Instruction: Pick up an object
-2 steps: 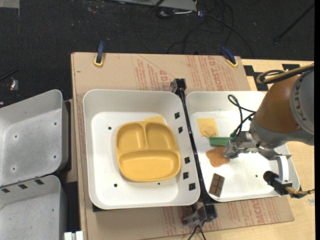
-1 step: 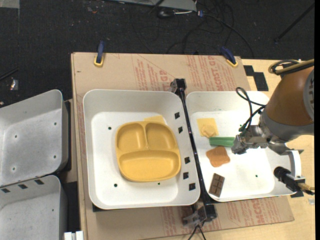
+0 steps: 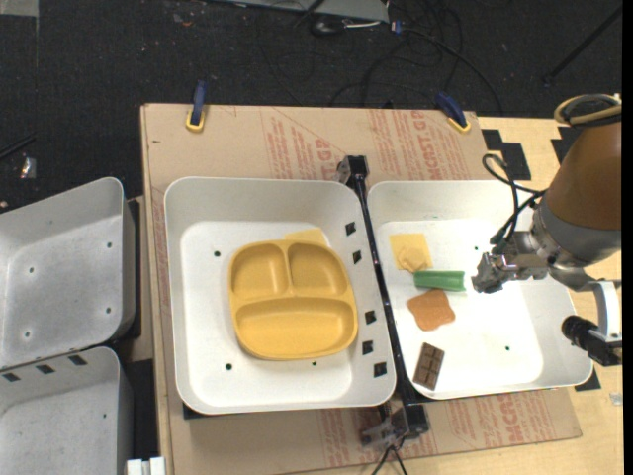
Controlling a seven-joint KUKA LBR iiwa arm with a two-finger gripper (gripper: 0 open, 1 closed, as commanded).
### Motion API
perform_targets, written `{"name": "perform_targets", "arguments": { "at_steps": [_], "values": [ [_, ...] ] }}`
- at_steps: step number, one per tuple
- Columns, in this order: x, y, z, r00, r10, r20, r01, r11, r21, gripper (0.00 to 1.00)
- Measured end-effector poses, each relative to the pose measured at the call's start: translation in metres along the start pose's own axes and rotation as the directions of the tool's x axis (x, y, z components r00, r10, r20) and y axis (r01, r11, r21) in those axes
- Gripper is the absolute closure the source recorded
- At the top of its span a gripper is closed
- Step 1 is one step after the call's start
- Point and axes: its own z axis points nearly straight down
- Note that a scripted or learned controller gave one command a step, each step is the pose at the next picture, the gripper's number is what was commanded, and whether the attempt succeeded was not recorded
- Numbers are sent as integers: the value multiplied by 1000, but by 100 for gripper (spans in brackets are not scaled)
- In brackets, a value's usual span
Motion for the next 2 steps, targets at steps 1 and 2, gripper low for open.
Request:
{"name": "perform_targets", "arguments": {
  "at_steps": [1,2],
  "values": [
    [-4,-3,-62,1000,0,1,0,1000,-2,100],
    [45,8,-64,1000,-5,-2,5,1000,3,100]
  ]
}}
